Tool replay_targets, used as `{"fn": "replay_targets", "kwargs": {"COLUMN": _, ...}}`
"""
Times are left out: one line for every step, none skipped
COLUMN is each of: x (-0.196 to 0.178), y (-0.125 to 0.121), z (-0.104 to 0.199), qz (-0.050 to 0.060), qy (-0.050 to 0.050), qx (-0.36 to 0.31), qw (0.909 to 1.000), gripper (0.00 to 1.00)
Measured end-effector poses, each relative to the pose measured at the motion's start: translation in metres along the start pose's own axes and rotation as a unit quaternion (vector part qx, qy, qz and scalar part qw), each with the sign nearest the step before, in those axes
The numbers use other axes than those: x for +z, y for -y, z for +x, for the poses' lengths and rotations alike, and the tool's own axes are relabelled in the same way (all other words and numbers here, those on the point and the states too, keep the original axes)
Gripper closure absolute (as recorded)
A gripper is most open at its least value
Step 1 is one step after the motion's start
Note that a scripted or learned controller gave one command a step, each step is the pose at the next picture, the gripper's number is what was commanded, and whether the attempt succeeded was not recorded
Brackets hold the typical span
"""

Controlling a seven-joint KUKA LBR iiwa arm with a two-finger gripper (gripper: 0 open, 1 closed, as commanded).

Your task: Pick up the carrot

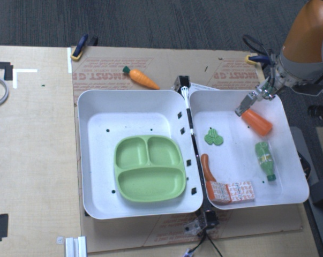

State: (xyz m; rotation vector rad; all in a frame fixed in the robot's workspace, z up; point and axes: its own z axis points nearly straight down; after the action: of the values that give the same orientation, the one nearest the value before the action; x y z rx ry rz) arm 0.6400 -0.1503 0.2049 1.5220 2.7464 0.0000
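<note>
1. Left bin (91, 159) carries a green divided plate (149, 168), parked flat in the middle.
2. Gripper (243, 110) hangs over the right bin (290, 191), touching an orange cylinder (257, 121); claw state: can't tell.
3. Carrot (141, 77) lies outside, on cardboard behind the left bin, well apart from the arm.

You've got dark grey carpet (150, 9) running across the top of the view. Below it sits a pale wood bench (30, 170), with a brown cardboard sheet (166, 63) laid flat over its right part. Black tape marks (0, 226) sit along the bench's left edge. Lighting's even, with only soft shadows.
</note>
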Motion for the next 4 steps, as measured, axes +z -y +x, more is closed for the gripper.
{"fn": "replay_targets", "kwargs": {"x": 0.085, "y": 0.023, "z": -0.021, "qz": -0.001, "qy": -0.001, "qx": -0.035, "qw": 0.9994, "gripper": 0.00}}
{"fn": "replay_targets", "kwargs": {"x": 0.076, "y": 0.023, "z": -0.023, "qz": -0.002, "qy": 0.001, "qx": -0.034, "qw": 0.9994, "gripper": 1.00}}
{"fn": "replay_targets", "kwargs": {"x": 0.112, "y": 0.055, "z": 0.052, "qz": 0.000, "qy": -0.001, "qx": -0.093, "qw": 0.9957, "gripper": 1.00}}
{"fn": "replay_targets", "kwargs": {"x": 0.040, "y": 0.121, "z": 0.047, "qz": 0.000, "qy": 0.000, "qx": -0.116, "qw": 0.9933, "gripper": 1.00}}
